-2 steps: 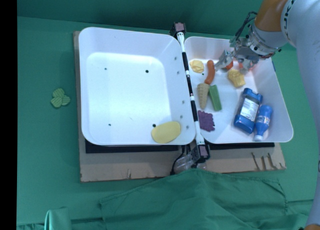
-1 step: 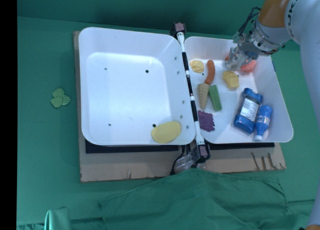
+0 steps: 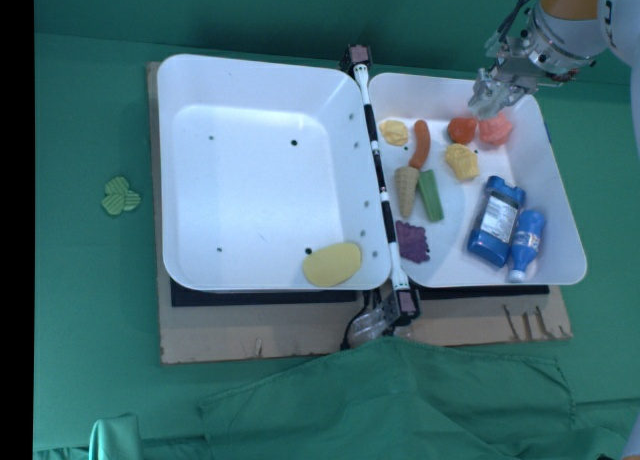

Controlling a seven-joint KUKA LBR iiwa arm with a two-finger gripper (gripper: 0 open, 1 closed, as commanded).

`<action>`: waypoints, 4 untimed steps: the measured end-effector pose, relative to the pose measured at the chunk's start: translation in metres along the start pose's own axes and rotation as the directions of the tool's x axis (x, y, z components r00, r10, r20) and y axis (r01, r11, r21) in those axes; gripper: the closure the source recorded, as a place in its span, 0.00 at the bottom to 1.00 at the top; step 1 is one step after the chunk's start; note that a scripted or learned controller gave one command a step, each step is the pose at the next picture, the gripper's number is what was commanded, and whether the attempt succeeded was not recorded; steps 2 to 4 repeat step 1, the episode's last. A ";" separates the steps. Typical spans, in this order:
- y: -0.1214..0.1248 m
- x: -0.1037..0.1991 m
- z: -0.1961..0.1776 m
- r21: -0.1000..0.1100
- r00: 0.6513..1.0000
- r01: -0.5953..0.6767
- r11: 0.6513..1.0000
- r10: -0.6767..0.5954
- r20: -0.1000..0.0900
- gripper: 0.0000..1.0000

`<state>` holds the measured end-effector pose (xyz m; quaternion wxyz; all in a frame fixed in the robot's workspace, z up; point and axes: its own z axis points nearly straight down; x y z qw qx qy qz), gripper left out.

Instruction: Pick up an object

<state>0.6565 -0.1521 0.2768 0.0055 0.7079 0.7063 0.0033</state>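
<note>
My gripper (image 3: 487,99) hangs over the far part of the right bin (image 3: 560,248), just above an orange-red tomato-like toy (image 3: 462,129) and a pink-orange one (image 3: 495,129). Nothing shows between its fingers. The right bin also holds a yellow piece (image 3: 394,132), a red sausage (image 3: 421,143), a yellow lumpy toy (image 3: 461,162), a cone (image 3: 406,190), a green stick (image 3: 431,196), purple grapes (image 3: 411,241), a blue can (image 3: 496,221) and a blue bottle (image 3: 525,243). A yellow potato-shaped toy (image 3: 333,263) lies at the left bin's (image 3: 200,88) near right corner.
A black-and-white divider rail (image 3: 378,173) runs between the two bins. A small green leaf-shaped toy (image 3: 120,195) lies on the green cloth left of the bins. Folded green cloth (image 3: 400,398) bunches at the front. Cardboard (image 3: 250,343) sits under the bins.
</note>
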 end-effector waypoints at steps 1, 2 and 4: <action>-0.002 -0.003 -0.067 0.000 1.000 -0.001 1.000 0.001 0.000 1.00; -0.002 -0.003 -0.067 0.000 1.000 -0.001 1.000 0.001 0.000 1.00; -0.002 -0.003 -0.067 0.000 1.000 -0.001 1.000 0.001 0.000 1.00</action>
